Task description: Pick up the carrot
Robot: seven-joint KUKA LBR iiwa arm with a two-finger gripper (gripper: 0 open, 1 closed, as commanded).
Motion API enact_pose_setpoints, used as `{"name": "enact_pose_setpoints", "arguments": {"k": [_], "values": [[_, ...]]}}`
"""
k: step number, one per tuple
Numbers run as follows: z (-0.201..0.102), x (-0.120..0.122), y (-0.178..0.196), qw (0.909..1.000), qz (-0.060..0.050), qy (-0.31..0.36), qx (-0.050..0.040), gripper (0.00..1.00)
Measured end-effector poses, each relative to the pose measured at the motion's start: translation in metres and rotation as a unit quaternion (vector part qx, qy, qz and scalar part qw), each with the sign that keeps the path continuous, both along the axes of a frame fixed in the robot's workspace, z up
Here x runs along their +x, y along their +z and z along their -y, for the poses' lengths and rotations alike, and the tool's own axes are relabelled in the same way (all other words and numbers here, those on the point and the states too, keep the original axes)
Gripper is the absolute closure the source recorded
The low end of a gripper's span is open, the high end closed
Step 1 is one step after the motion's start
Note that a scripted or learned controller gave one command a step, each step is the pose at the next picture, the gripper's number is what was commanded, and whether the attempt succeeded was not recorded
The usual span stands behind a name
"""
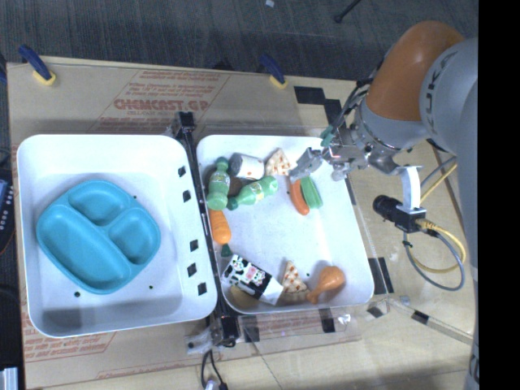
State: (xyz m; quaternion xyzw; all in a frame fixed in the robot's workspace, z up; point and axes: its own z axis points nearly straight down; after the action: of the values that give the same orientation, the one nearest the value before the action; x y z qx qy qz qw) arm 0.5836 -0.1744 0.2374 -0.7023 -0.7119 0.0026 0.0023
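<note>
The orange carrot (219,226) lies by the left wall of the right bin (341,242), just under a green bottle (218,183). The hand (311,162) hangs over the bin's top right part, near a pizza slice (279,163). I cannot tell if it is open or holding anything. A blue tray (97,234) sits in the left bin (49,315).
</note>
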Motion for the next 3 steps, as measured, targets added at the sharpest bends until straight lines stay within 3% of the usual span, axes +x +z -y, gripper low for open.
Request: {"name": "enact_pose_setpoints", "arguments": {"k": [1,2,3], "values": [[-0.033,-0.041,-0.132,0.9989,-0.005,0.046,0.0014,0.0],[-0.076,-0.047,-0.142,0.997,0.001,-0.077,-0.0045,0.0],[-0.078,-0.047,-0.134,0.9973,-0.002,-0.073,-0.0027,1.0]]}}
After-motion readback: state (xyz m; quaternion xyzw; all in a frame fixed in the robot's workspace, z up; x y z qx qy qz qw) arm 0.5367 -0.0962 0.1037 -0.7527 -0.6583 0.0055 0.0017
